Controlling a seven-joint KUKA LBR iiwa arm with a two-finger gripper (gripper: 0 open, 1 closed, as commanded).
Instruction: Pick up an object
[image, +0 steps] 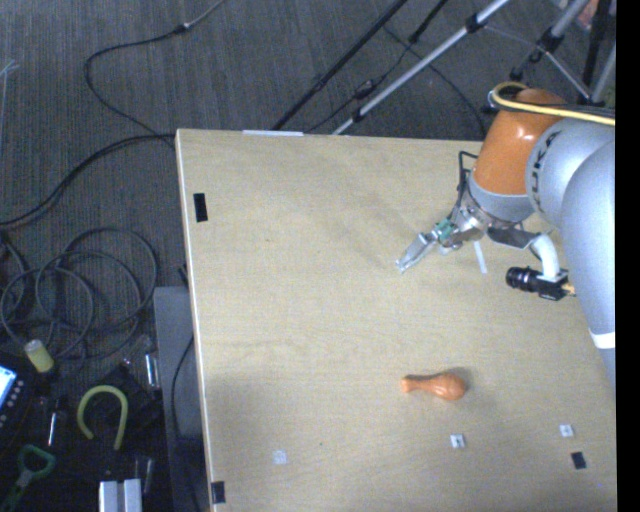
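The grey arm with its orange band (515, 140) reached in from the upper right of the frame, its gripper (420, 252) hovering above the bare worktop (300, 300); whether the jaws were parted I cannot tell. The orange pear-shaped object (437, 386) lay lower right of centre, well apart from the gripper

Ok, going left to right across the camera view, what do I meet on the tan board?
Black tab by the left edge → gripper → orange object → small white square marker → arm's orange band.
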